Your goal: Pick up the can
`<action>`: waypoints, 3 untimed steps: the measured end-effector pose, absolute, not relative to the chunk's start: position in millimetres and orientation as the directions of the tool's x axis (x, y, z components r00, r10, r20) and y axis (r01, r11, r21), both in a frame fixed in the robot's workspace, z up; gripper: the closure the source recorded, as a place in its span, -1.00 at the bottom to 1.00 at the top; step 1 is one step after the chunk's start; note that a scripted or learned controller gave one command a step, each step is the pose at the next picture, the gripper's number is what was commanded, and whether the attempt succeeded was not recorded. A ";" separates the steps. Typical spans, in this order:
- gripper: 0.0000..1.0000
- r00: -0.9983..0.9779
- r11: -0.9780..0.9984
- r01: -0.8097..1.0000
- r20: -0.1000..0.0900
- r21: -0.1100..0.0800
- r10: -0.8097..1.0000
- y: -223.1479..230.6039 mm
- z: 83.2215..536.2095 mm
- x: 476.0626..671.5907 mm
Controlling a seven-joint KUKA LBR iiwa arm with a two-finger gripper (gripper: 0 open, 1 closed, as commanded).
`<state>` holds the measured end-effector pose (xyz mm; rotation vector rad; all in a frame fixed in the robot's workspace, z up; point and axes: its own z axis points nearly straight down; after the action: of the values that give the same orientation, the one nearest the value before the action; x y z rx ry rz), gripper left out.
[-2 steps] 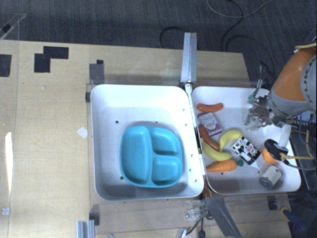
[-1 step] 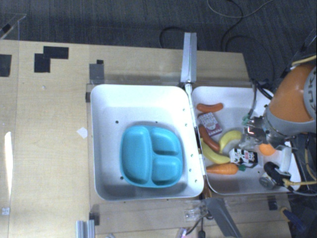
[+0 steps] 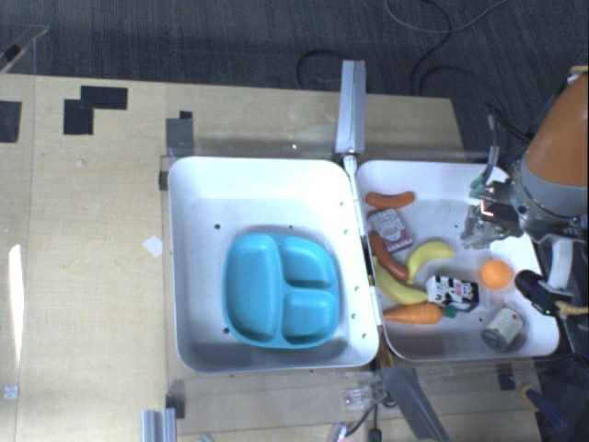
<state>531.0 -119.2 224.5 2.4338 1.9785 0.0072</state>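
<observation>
Hovering over the right bin point(image 3: 460, 175), the gripper point(image 3: 482, 226) is holding nothing; its finger spread is too blurred to tell. The can point(image 3: 502, 328) is lying on its side in the near right corner, below the gripper, past the orange point(image 3: 496, 274). No label is legible.

— What sort of place is this?

— A robotics lab. A pale wooden tabletop point(image 3: 83, 247) carries two white bins point(image 3: 184, 247) fixed side by side, with a metal rail point(image 3: 352, 109) bolted between them.

— Anything else showing that?

— Black tape marks point(image 3: 92, 107) stuck on the wood, loose cables point(image 3: 433, 17) trailing over dark carpet point(image 3: 184, 17), and a grey arm with an orange band point(image 3: 560, 141) reaching over the right bin. The toy food point(image 3: 414, 270) and blue divided tray point(image 3: 281, 288) look like test props.
</observation>
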 end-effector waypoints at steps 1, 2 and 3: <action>-1.00 0.205 -0.205 0.979 0.001 0.006 0.979 -119.3 224.3 530.8; -1.00 0.308 -0.308 0.951 0.001 0.005 0.951 -136.9 95.8 550.6; -1.00 0.419 -0.419 0.908 0.001 0.004 0.908 -164.4 95.0 634.5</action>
<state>634.5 -164.4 95.0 2.6428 1.6920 0.0045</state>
